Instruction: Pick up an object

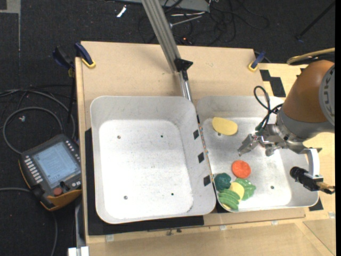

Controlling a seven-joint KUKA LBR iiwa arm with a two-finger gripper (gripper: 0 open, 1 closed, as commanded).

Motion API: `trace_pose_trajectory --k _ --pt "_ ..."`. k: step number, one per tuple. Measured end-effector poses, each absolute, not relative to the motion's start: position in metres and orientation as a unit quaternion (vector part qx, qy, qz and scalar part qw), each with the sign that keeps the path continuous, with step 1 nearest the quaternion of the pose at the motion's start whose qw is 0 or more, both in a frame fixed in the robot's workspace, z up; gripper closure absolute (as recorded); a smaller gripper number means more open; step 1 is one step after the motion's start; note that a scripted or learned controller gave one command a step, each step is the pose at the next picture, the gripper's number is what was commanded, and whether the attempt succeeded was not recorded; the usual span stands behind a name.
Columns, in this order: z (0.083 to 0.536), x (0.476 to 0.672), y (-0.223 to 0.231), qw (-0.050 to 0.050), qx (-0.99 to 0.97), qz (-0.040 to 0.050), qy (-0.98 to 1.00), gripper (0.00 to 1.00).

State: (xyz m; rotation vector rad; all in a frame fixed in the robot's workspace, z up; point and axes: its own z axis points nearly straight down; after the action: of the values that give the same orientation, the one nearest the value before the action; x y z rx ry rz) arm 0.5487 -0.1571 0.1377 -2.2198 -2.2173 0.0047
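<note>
Fingers [246,144] of the two-finger gripper [258,146] stand apart, clamping nothing, above the right shallow white bin [298,199]. The left shallow white bin [106,111] lies just beside it. Inside the right bin: a pale yellow oval object [225,126] near the far wall; a green-and-yellow toy cluster [233,191] at the near left corner; a small round orange-red object [241,168] between them, below the gripper.
</note>
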Motion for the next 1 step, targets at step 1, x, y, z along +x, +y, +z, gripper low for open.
trace_pose_trajectory --k 1 --pt "0.0945 0.5493 -0.1567 -0.001 -0.707 -0.0002 -0.707 0.00"
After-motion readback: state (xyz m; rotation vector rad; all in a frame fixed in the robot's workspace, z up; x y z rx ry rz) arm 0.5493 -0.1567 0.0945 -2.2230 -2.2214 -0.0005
